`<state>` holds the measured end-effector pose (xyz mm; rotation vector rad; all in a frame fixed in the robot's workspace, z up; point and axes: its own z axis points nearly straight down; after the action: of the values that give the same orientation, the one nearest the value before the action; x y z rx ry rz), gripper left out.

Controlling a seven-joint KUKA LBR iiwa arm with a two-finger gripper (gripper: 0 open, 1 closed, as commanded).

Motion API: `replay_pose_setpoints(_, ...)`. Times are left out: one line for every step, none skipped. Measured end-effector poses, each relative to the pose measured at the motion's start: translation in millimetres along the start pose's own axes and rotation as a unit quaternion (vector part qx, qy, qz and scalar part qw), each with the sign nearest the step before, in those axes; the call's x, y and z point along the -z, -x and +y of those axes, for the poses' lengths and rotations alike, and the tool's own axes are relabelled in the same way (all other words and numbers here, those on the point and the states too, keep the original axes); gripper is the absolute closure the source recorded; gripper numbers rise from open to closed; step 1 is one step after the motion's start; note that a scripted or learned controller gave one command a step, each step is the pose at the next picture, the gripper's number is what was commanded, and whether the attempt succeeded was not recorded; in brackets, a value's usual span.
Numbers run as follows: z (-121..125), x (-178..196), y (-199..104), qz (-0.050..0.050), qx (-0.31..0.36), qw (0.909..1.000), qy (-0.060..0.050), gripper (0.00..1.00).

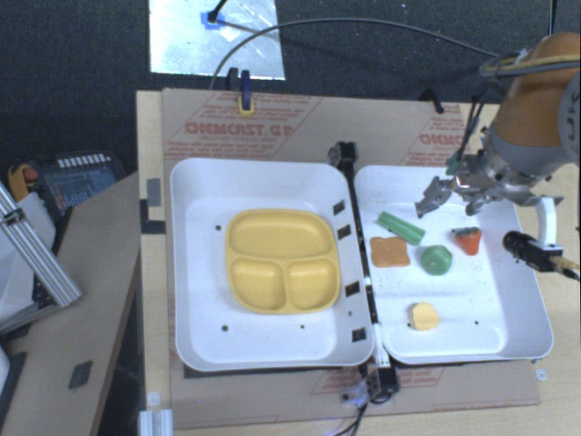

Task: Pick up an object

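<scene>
We see the gripper poised above the right bin with its fingers spread and nothing between them, while the green cylinder, orange slab, green ball, red piece and yellow piece lie below.

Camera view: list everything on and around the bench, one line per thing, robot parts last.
bins: 2, white, side by side on the bench
tray: 1, yellow, three compartments, in the left bin
cylinder: 1, green, right bin, upper left
slab: 1, orange-brown, right bin, below the cylinder
round piece: 1, green, right bin, centre
red piece: 1, red-orange with green top, right bin, right of centre
yellow piece: 1, right bin, front
clamp: 1, yellow and blue, on the board's far edge
gripper: 1, grey, open, above the right bin's far side, holding nothing
arm: 1, grey with orange band, reaching in from the right
</scene>
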<state>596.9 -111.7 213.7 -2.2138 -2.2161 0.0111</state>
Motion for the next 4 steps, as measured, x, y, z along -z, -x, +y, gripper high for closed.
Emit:
replay_pose_setpoints(2.6, 7.4, -0.2, -0.001, 0.001, 1.0, 0.006, 0.0)
replay_pose_setpoints(11.2, -50.7, -3.4, -0.001, 0.001, 1.0, 0.005, 0.0)
replay_pose_setpoints(20.0, -97.4, -8.3, -0.001, 0.002, 1.0, 0.006, 0.0)
replay_pose_setpoints(21.3, -129.6, -8.6, -0.001, 0.001, 1.0, 0.006, 0.0)
